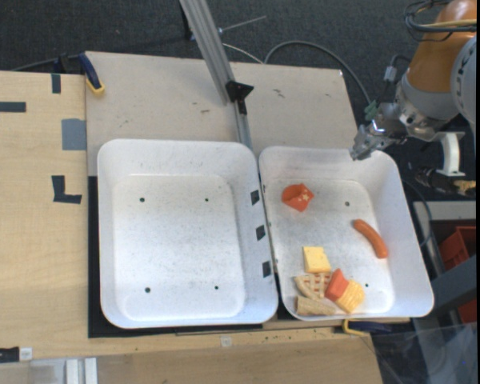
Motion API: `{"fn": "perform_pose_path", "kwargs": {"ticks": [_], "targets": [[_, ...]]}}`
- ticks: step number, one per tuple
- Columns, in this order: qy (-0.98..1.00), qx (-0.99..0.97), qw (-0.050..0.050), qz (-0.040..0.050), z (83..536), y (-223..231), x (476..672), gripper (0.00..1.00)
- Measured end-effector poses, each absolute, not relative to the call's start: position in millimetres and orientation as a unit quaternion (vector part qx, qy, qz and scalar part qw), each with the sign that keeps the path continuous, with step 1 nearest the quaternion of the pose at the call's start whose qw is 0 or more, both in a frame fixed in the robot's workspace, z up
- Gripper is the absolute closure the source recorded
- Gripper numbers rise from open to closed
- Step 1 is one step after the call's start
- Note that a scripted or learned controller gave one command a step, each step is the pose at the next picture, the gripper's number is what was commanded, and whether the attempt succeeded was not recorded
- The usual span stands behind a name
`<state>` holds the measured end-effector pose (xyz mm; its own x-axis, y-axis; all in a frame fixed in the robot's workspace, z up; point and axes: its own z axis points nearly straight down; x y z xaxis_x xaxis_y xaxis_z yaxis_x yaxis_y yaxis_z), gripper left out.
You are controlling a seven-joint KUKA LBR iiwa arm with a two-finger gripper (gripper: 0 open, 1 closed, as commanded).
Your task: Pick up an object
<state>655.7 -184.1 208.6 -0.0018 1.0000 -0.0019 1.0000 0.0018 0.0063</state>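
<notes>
1. Gripper (365, 148) hangs over the far right corner of the right shallow white bin (404, 206); whether it is clenched or released cannot be told.
2. Nearest below it lies a red chunky plastic piece (298, 197), with bare floor around it.
3. An orange sausage-shaped toy (370, 238) lies near the right wall.
4. A yellow block (317, 259), tan waffle pieces (310, 286) and an orange-yellow wedge (346, 290) crowd the near edge.
5. No writing is readable.
</notes>
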Motion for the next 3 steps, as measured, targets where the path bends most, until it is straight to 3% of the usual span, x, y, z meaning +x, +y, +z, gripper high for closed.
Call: {"fn": "perform_pose_path", "kwargs": {"ticks": [1, 3], "targets": [[0.708, 0.707, 0.000, -0.0001, 212, -184, 655.9, 1.00], [0.709, 0.705, -0.002, -0.0002, 199, -80, 652.1, 1.00]]}}
